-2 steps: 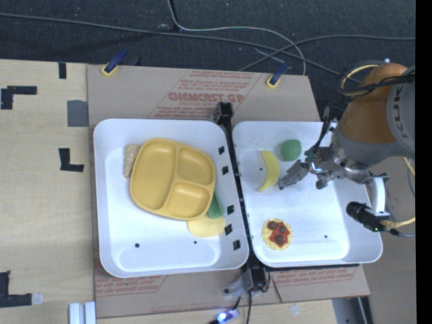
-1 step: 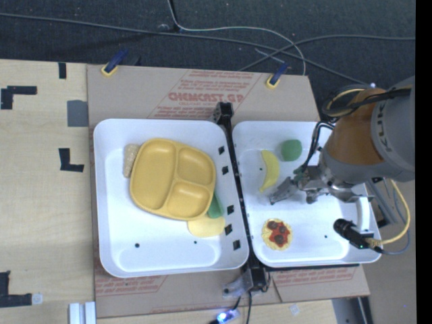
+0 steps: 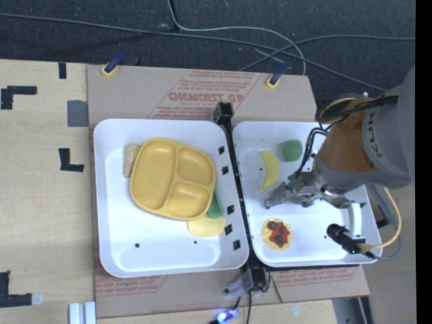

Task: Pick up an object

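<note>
Jaws [image 3: 273, 198] hover beside curved yellow banana [image 3: 270, 169] in glossy right bin [image 3: 317, 248].

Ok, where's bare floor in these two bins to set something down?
Left bin: the front strip below the yellow divided plate is bare except for two dark specks. Right bin: bare along the back-left, behind the banana, and front right of the small pizza. Crowded: around the gripper, between banana, green ball and pizza.

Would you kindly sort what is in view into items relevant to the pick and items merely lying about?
Relevant: hand; banana, green ball and small pizza in the right bin.

Lying about: yellow divided plate in the left bin; cardboard sheet.
</note>
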`<state>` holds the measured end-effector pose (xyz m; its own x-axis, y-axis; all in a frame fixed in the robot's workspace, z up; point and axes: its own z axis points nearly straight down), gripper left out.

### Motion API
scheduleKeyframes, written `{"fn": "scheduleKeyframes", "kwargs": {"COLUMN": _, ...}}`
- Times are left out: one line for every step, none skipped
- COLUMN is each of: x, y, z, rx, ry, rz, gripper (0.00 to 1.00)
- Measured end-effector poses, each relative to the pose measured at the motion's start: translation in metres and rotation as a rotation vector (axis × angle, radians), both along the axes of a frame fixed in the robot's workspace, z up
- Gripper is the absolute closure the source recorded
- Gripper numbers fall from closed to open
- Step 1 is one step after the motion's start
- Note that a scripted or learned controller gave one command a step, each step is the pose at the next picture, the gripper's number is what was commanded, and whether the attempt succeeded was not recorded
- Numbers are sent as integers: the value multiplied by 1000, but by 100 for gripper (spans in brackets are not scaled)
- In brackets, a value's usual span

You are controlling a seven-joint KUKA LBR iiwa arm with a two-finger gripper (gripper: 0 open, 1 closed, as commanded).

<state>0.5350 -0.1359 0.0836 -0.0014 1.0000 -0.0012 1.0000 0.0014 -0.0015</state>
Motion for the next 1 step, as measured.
{"fn": "scheduleKeyframes", "kwargs": {"x": 1, "y": 0, "z": 12, "rx": -2, "ry": -4, "rz": 0, "gripper": 100}}
